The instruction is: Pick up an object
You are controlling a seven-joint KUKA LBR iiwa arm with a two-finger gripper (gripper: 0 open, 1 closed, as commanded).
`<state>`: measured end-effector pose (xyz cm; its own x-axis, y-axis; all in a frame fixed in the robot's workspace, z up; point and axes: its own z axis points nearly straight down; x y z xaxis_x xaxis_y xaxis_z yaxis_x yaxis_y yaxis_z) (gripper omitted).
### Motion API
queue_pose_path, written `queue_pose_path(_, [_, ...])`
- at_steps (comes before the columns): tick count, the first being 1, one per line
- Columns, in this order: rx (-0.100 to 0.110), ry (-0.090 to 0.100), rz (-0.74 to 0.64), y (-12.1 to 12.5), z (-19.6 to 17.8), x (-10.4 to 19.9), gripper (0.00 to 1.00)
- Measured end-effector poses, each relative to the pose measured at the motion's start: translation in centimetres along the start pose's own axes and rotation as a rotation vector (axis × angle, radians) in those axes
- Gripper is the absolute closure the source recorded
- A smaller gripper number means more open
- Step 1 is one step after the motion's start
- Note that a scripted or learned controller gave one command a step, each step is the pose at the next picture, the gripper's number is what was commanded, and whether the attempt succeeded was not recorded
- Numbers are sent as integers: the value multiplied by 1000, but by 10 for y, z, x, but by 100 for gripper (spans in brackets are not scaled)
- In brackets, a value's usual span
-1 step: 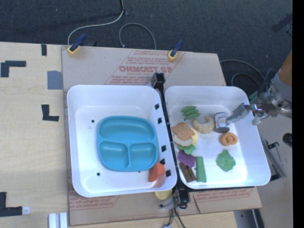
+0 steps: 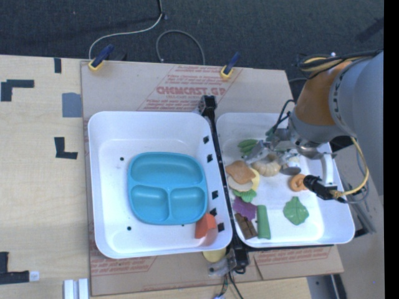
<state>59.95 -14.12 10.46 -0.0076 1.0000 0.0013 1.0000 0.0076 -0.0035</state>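
Pale beige lumpy toy food piece (image 2: 269, 166) lies in right white bin (image 2: 340, 226), directly under two-finger gripper (image 2: 276, 149) (opening indiscernible), amid round bun-like sandwich toy (image 2: 241, 174), green stick (image 2: 263, 222), green leafy piece (image 2: 296, 210); left white bin (image 2: 106, 136) holds blue sectioned plastic plate (image 2: 166, 187).

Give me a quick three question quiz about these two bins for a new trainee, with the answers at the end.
1. True or false: the blue plastic divided tray lies in the right white bin.
2. Which bin is the gripper over: A) left white bin, B) right?
3. Fill in: the long green stick-shaped piece lies beside a ____ bar.

Key: 1 false, it lies in the left bin. 2 B, above the pile of toy food. 3 brown.
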Motion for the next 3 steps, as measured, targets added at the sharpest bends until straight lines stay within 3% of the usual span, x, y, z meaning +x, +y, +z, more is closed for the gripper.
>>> queue_pose_path(1, [-12, -4, 3, 40, 19, 27, 0])
queue_pose_path(2, [-6, -2, 5, 71, 19, 37, 0])
queue_pose_path(3, [-8, -4, 10, -8, 17, 12, 0])
